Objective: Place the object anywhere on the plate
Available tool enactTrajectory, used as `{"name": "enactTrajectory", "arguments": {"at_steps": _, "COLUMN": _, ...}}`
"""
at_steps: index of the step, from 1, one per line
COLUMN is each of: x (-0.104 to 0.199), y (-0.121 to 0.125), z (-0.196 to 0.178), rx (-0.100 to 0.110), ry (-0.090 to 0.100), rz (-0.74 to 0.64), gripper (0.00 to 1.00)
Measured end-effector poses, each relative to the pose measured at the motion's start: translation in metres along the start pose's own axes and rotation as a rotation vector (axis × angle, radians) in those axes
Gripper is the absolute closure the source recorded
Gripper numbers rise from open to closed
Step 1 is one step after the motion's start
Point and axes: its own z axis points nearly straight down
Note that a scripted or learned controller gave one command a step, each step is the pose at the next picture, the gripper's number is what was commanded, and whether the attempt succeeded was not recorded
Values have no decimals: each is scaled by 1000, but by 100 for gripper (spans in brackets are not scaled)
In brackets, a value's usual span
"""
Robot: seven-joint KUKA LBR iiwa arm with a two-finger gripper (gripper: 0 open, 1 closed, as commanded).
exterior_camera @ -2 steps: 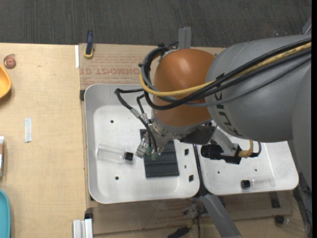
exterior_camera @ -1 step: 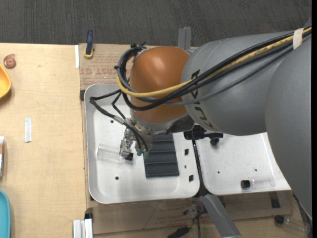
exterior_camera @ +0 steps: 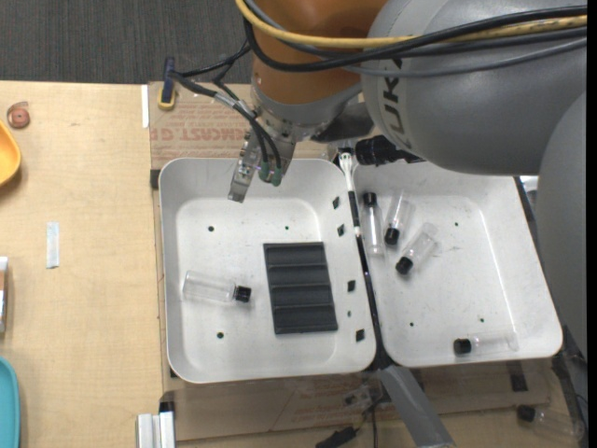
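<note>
Over the far edge of the left bin [exterior_camera: 177, 250] the gripper [exterior_camera: 254, 171] hangs from the grey arm [exterior_camera: 466, 63], its fingers pointing down toward the bin's back wall. The fingers are small and partly lost among cables and a green fitting — I cannot tell whether they are spread or pressed together, and nothing shows between them.

A black ribbed plate [exterior_camera: 299, 287] lies flat near the middle of the left bin, its long side running toward the camera. To its left, close beside it but not touching, a clear vial with a black cap [exterior_camera: 215, 290] lies on its side on the bin floor, cap toward the plate. The vial is well apart from the gripper — nearer the camera and a little to the left of it.

In the right bin [exterior_camera: 522, 278] several more clear vials lie scattered: two or three near the back left corner [exterior_camera: 392, 222], one beside them [exterior_camera: 415, 250], and one near the front edge [exterior_camera: 485, 345].

On the wooden bench [exterior_camera: 84, 203] to the left sits part of an orange dish [exterior_camera: 7, 161].
</note>
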Motion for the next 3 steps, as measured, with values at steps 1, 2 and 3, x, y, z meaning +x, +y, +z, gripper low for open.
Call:
{"name": "enactTrajectory", "arguments": {"at_steps": 1, "x": 24, "y": -6, "z": 27, "rx": 1, "ry": 2, "rz": -151, "gripper": 100}}
{"name": "enactTrajectory", "arguments": {"at_steps": 2, "x": 36, "y": -10, "z": 22, "rx": 1, "ry": 2, "rz": -227, "gripper": 100}}
{"name": "enactTrajectory", "arguments": {"at_steps": 3, "x": 63, "y": -20, "z": -22, "rx": -2, "ry": 0, "rz": -762, "gripper": 100}}
